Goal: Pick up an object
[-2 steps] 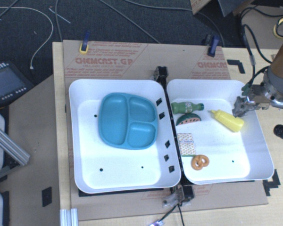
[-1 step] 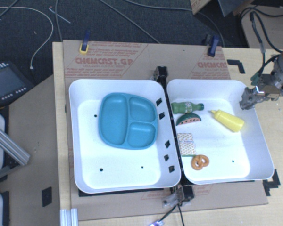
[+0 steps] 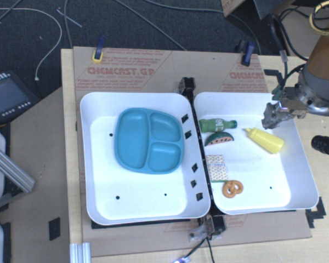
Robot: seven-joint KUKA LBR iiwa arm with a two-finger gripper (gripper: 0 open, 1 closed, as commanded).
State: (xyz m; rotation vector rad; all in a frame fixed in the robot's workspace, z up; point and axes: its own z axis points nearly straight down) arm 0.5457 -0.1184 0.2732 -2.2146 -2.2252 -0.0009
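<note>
object: we picked out the yellow mustard bottle (image 3: 266,140), lying on its side, nozzle pointing up-left
location: right bin (image 3: 296,196), upper right part
gripper (image 3: 273,115): hovered over the right bin's upper right edge, just above-right of the bottle's nozzle; nothing seen between its fingers, and we couldn't tell their spread
neighbours: green bottle (image 3: 217,125), watermelon slice (image 3: 219,138), patterned square (image 3: 216,166), pretzel (image 3: 232,188)
left bin (image 3: 98,190): held a blue divided plate (image 3: 149,141)
surface: cardboard-topped bench (image 3: 142,70), dark carpet with cables behind
</note>
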